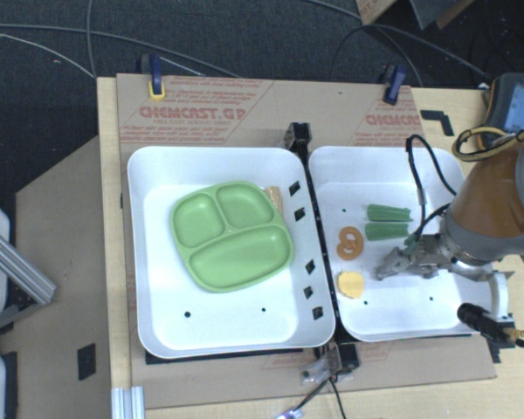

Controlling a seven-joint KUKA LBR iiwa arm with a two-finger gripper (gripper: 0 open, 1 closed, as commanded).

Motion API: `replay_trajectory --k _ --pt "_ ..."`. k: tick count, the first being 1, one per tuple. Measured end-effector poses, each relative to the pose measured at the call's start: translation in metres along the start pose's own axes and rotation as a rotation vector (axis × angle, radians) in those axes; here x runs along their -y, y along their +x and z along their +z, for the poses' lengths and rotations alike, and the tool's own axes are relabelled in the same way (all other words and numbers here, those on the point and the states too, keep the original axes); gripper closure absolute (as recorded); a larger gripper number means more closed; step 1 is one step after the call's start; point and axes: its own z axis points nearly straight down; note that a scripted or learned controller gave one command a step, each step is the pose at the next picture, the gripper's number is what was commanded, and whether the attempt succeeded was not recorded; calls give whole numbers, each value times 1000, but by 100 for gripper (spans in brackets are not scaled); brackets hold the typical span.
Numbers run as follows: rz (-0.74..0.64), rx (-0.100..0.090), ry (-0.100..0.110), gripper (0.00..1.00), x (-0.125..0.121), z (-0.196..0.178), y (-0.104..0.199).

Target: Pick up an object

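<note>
In the right bin (437, 321) lie two green pieces (389, 221), an orange pretzel-shaped ring (350, 242) and a small yellow piece (351, 284). My gripper (386, 269) reaches in from the right and hangs low over the bin floor, just right of the yellow piece and below the green pieces. Nothing shows between its tips. A green divided plate (232, 235) lies in the left bin (157, 312), with a small tan piece (273, 197) at its upper right edge.
Black clips run along the divider (307, 234) between the bins. A black cable (419, 182) loops over the right bin's upper part. Blue clamps (156, 75) hold the cardboard board at the back edge.
</note>
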Motion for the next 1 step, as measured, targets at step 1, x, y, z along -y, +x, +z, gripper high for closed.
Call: replay_trajectory --k 1 --pt "1 1 -5 100 -1 -13 0"
